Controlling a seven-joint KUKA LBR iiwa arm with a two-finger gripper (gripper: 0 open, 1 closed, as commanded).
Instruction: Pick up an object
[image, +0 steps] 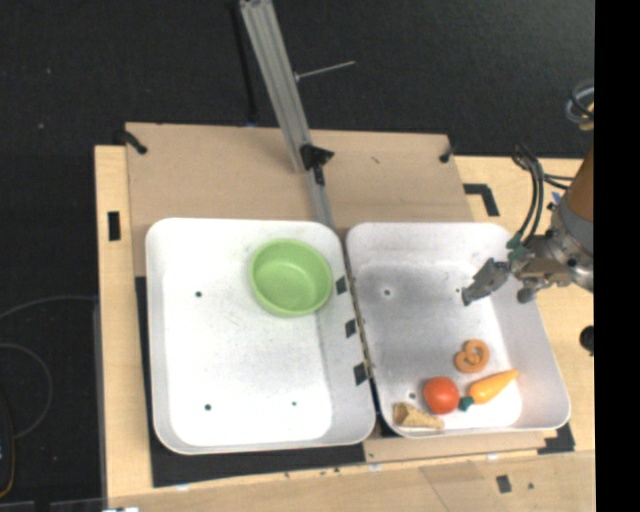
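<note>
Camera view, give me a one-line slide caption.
Gripper hovers open over the right bin above a tomato, carrot and pretzel; green bowl in left bin.

A: Bench?
B: Light wooden bench (118, 330) with a tan board (230, 175) on its far part. Two shallow white bins sit side by side on it, touching at the middle.
A: Anything else directly on it?
B: Left bin (175, 400), right bin (420, 250), and a grey metal post (285, 90) rising at a slant from behind the spot where the bins meet. Dark floor around the bench.
</note>
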